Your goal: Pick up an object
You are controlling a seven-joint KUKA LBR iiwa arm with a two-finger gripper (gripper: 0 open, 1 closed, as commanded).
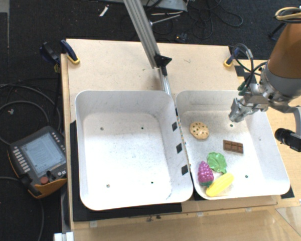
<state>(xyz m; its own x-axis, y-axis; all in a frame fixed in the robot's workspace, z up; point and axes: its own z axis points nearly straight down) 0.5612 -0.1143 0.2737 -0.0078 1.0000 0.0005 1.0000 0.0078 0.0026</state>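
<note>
The gripper (237,115) hangs over the far part of the right bin (271,149), and whether its fingers are spread or pressed together cannot be told from this slanting view, since they blur into one grey mass; nothing shows between them, so it carries nothing. The chief risk, as I judge it, is a miss: the items lie scattered and low, and the chocolate piece (233,146) in particular is flat against the floor, so fingers coming down a little off line could slide over it or shove it aside rather than catch it; the cookie (199,130) is likewise thin and round and may skid away. A second risk lies in the cluster at the near end, where the purple grapes (205,172), the green leaf (217,161) and the yellow piece (220,185) touch one another; a descent there could pinch two at once or knock one against the bin's wall. The claw is nearest the cookie, which lies to its left and a little nearer the camera, and the chocolate piece, which lies nearer the camera almost straight below it in the view; the cluster is well apart from it; the left bin (90,149) holds no candidate.
</note>
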